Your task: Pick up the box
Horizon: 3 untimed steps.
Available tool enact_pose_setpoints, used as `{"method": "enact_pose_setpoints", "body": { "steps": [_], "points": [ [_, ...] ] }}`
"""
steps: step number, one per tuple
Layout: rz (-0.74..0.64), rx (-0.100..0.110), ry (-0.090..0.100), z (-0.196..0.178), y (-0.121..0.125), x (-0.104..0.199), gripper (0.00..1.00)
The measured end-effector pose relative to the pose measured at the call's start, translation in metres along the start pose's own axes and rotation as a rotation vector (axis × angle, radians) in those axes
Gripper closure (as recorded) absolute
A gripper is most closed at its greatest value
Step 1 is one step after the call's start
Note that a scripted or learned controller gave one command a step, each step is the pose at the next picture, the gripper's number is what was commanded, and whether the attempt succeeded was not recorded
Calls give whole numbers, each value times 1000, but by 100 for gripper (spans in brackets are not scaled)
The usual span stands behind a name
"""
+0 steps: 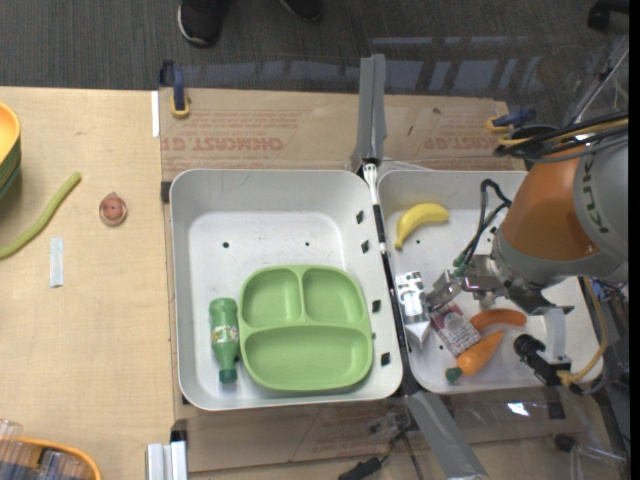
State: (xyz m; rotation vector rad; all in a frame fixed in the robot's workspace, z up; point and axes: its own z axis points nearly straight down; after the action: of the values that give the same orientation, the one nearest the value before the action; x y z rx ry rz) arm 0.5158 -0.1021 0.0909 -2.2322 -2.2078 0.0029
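Box (456,330): small, flat, white and red, lying askew on the floor of the right bin (440,373), beside a carrot (477,354) and below a banana (419,219). The gripper (432,301) hangs low just left of the box, beside a silvery packet (409,293); whether its fingers are parted or grasp anything cannot be told. Left bin (195,298): green divided tray (303,328) and green bottle (224,338).
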Motion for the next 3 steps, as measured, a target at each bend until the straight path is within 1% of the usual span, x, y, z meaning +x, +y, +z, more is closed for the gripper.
{"method": "enact_pose_setpoints", "body": {
  "steps": [1, 2, 3],
  "points": [
    [-169, -11, -11, -3, -37, 1, 0],
    [-168, -6, -4, -10, -37, 4, 100],
    [-167, -7, -8, -11, -37, 2, 0]
  ]
}}
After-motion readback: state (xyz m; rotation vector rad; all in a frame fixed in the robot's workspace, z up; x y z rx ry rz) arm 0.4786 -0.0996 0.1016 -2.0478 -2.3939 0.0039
